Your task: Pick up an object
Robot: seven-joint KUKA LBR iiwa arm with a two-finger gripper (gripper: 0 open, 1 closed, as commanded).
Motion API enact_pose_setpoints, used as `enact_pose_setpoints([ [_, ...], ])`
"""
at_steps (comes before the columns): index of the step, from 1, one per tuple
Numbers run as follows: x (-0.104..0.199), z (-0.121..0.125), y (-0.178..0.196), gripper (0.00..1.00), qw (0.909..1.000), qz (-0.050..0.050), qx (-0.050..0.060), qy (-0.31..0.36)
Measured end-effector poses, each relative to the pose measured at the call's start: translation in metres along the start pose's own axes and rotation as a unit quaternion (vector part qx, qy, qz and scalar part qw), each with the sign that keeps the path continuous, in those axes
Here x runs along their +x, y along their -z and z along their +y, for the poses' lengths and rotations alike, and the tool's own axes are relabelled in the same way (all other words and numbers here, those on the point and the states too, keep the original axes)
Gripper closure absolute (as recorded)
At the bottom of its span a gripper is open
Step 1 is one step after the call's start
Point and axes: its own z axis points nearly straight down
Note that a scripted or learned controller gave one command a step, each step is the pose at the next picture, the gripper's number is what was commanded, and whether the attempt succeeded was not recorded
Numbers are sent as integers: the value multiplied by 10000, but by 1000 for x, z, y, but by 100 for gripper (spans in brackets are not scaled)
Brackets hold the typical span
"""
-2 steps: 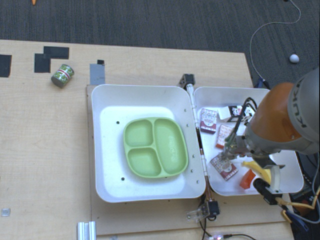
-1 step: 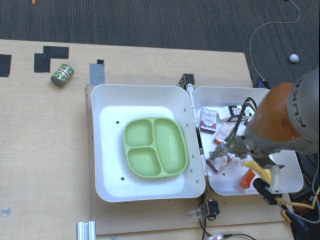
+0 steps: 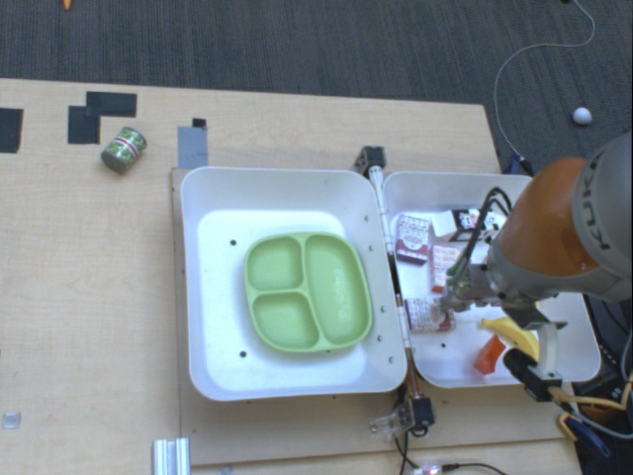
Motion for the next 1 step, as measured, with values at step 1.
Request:
enact_pose_setpoints([
  [1, 0, 0, 0, 0, 10000, 1, 2, 0],
])
